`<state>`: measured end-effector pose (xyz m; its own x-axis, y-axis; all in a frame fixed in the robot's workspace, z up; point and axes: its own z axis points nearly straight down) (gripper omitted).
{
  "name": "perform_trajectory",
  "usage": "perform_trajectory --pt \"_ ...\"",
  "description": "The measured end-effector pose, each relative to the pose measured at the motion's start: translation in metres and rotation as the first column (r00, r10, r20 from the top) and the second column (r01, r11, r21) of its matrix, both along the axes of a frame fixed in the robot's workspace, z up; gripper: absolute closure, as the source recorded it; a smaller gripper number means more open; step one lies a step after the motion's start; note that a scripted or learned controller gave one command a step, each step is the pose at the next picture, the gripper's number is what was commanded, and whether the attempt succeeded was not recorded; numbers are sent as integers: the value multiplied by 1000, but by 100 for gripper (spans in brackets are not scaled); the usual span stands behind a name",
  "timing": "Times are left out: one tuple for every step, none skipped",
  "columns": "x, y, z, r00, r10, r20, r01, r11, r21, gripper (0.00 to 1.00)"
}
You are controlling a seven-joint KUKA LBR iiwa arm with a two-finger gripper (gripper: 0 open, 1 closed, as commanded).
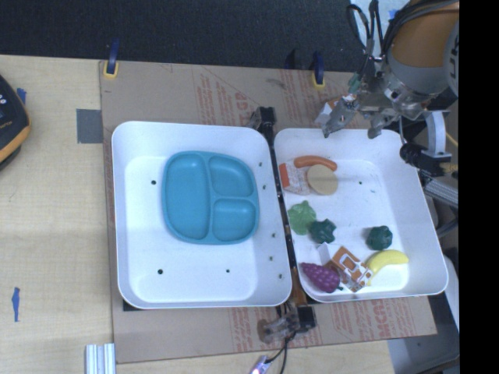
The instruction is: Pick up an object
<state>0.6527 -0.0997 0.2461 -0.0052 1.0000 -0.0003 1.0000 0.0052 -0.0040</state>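
The arm (421, 45) is cut off at the top edge. A black-and-yellow device (9, 123) is cropped by the left edge. The cracker (321, 181) covers part of the sausage (313, 162).

Just 1 camera here, mounted above the bench and tilted down so both white bins fit in frame: left bin (125, 209) and right bin (425, 232). It sits fairly far back, catching the cardboard underlay (195, 92) too. The arm (421, 45) enters from the right.
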Motion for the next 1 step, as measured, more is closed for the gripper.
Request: perform_trajectory --pt "-76 -12 -67 1000 -1 -1 1 1000 -1 0"
